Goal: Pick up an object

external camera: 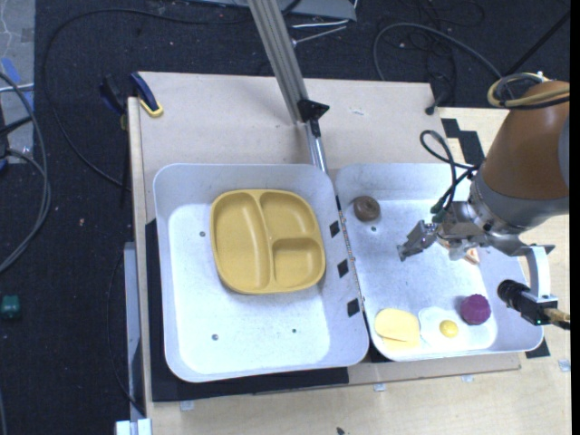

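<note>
Gripper (415,243), fingers' state unclear, is hovering in the right bin (399,184) away from the brown piece (366,208), risking closing on nothing.

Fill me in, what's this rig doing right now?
The KUKA arm reaches in over the right bin, its tool above bare floor with nothing visibly between its fingers. That bin holds a brown round piece, a purple ball, a yellow slice and a fried egg. A yellow divided plate sits in the left bin.
</note>
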Available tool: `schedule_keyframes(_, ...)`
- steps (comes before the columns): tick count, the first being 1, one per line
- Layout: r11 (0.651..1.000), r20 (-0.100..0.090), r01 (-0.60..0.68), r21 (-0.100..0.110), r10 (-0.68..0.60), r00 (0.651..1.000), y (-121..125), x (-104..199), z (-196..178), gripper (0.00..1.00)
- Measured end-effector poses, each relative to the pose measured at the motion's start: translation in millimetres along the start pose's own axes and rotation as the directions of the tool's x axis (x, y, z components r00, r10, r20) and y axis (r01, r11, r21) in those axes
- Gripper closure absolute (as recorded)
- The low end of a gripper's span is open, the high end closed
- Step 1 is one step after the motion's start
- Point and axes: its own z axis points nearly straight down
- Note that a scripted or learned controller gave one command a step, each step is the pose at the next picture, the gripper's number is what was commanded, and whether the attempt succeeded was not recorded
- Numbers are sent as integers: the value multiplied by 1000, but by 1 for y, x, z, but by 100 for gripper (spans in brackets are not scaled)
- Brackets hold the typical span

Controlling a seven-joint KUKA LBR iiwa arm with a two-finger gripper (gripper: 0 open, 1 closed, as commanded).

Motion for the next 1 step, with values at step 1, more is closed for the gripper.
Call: schedule_keyframes(1, 1000, -1, 0, 1, 0, 1000, -1, 3, 64, 0)
